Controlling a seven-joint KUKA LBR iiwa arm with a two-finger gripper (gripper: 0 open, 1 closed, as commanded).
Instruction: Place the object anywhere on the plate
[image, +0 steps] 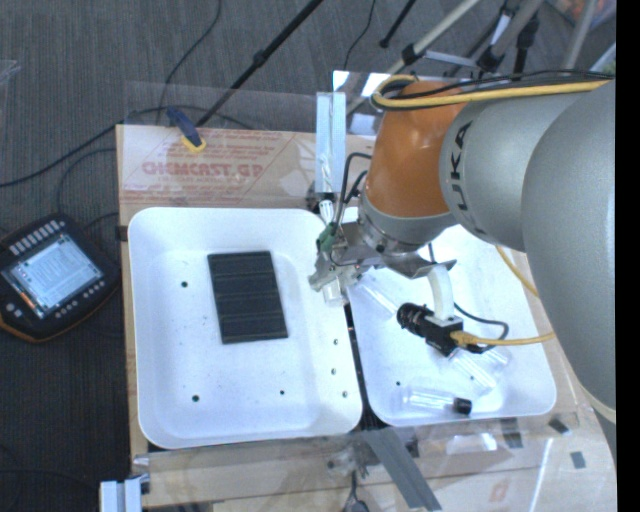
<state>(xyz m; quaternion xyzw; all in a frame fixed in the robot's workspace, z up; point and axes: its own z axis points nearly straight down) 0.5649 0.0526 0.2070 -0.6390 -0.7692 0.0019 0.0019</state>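
A black ribbed rectangular plate (247, 296) lies flat in the left white bin (170, 400), a little left of its middle. My gripper (333, 274) hangs low over the seam between the two bins, at the plate's right and apart from it. A clear tube (377, 296) lies just right of the gripper in the right bin (530, 400); I cannot tell whether the gripper touches it. Another clear tube with a black cap (436, 401) rests near the right bin's front. The grey arm with its orange band (415, 160) hides the back of the right bin.
A black fitting with a yellow cable (428, 325) sits over the middle of the right bin. A third clear piece (482, 368) lies beside it. A brown board (230, 170) stands behind the bins, and a hand-held pendant (50, 275) lies on the floor at the left.
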